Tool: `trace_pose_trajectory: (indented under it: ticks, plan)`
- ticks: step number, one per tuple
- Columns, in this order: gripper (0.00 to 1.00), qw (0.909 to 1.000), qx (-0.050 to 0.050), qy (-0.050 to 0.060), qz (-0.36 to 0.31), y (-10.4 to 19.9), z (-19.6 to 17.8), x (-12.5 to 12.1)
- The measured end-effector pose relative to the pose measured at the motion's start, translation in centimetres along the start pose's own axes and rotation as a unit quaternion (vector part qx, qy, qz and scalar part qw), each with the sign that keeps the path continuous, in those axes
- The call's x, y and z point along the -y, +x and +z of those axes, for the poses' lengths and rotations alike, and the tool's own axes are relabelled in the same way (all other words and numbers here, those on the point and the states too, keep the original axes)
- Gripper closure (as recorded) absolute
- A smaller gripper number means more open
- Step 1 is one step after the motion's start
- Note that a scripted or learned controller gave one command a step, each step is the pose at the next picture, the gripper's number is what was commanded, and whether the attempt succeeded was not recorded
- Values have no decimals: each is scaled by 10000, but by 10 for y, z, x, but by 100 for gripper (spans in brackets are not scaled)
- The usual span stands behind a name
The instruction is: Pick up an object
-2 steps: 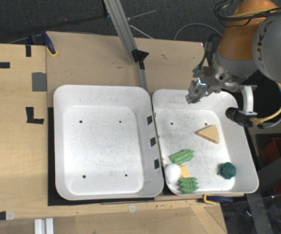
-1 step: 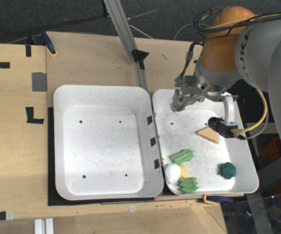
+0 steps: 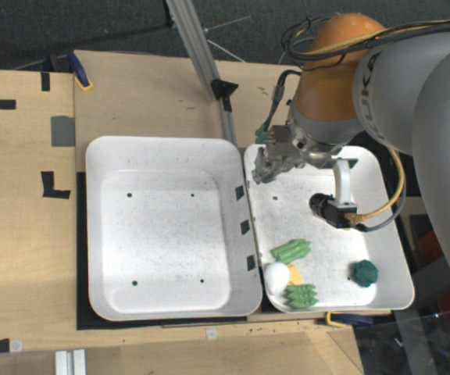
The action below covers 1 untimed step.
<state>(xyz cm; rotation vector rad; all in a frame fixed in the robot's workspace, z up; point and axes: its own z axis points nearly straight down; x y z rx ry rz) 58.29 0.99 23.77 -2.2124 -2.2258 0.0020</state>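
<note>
My gripper (image 3: 266, 169) hangs over the far left corner of the right bin (image 3: 381, 180), near the divider between the bins. Nothing shows between its tips. Along the near edge of that bin lie a light green ridged object (image 3: 291, 250), a white egg-like ball (image 3: 276, 276) with a small yellow piece (image 3: 294, 274) beside it, and a second green ridged object (image 3: 301, 294). A dark green lumpy object (image 3: 364, 272) sits toward the near right corner. All of them lie well in front of the gripper.
The left bin (image 3: 116, 162) stands beside the right one. A grey metal pole (image 3: 201, 53) slants across the bench behind the bins. A black cylindrical fitting (image 3: 326, 208) with a cable hangs off the arm over the right bin.
</note>
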Motion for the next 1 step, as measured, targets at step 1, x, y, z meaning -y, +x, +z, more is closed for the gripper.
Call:
trace_pose_trajectory:
  ticks: [1]
  plan:
    - [100,10000,0,6,-6,58,12,17]
